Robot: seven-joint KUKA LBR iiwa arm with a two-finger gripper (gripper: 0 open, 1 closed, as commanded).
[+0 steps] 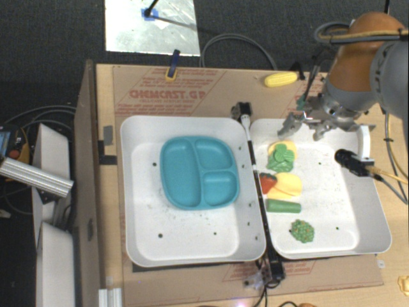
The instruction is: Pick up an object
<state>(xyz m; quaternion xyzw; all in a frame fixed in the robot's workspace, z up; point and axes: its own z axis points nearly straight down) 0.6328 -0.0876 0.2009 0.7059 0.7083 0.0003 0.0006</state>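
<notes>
Candidate objects all lie in the right bin point(374, 226), clustered against its left wall. From far end to near: a green leafy piece point(280, 159) lying on a yellow item point(287, 149); a red piece point(268, 183) touching a second yellow piece point(289, 184); a long green piece point(283, 205) just below them, lying crosswise; and a green broccoli-like floret point(302, 231) apart from the rest, nearer the front rim. All sit on the bin floor; none is lifted.

Gripper point(305, 124) hangs over the far edge of the right bin, above and slightly right of the leafy/yellow pair. The two fingers splay outward, jaws apart, with nothing between them (height above the bin floor is hard to judge from this slanted view). The arm point(361, 56) comes in from the right, its orange band above the wrist.

Progress, as judged: nothing grasped yet. The approach appears partly made, since the gripper is near the far end of the cluster but not down on any item. Left to do: choose a target, descend, close, lift. The nearest candidates are crowded and overlapping, so a clean two-finger hold there looks doubtful; the floret stands clear but is well away from the gripper.

Surroundings: left bin point(140, 235) holds a blue divided tray point(199, 172). A yellow corn-like item point(280, 78) lies on the bench point(166, 91) beyond the bins, outside either.
</notes>
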